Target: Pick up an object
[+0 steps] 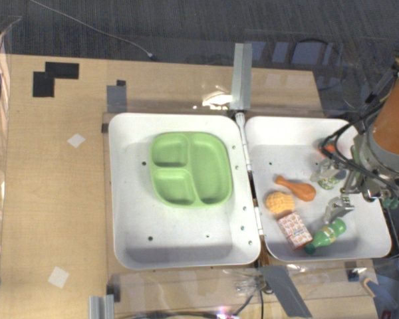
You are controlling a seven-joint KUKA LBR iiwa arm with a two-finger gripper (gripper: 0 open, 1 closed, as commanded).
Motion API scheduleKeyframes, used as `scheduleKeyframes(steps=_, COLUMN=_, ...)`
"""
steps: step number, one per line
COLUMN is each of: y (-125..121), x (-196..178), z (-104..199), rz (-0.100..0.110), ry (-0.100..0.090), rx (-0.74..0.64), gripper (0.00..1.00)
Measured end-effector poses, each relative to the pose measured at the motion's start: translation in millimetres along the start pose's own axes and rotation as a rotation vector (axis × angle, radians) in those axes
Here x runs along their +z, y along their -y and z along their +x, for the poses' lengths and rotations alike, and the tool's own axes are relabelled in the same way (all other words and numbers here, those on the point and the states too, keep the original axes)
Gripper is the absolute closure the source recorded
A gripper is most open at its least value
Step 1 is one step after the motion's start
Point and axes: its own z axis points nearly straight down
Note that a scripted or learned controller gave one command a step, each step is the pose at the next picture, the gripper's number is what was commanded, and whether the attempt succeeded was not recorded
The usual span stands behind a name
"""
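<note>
Wooden bench [53, 198] — two white bins [130, 244]

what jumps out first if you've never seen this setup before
The bright green divided plate in the middle of the left bin draws the eye first. Next comes the cluster in the right bin: an orange carrot-like piece, a yellow-orange lump, a patterned box and a green bottle. The arm's hand hangs just above that bottle.
</note>
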Motion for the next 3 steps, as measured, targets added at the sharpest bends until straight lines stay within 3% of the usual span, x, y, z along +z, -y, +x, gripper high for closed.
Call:
scheduleKeyframes(steps=1, y=27.1, x=139.8, z=-42.3, rz=0.002, ry=0.019, rx=0.189, gripper=0.0)
scheduleKeyframes(steps=2, y=0.0, x=147.3, z=-62.1, rz=0.0, ry=0.019, rx=0.494, gripper=0.0)
scheduleKeyframes(steps=3, y=-1.2, x=135.0, z=-64.8, rz=-0.001, ry=0.026, rx=0.488, gripper=1.0)
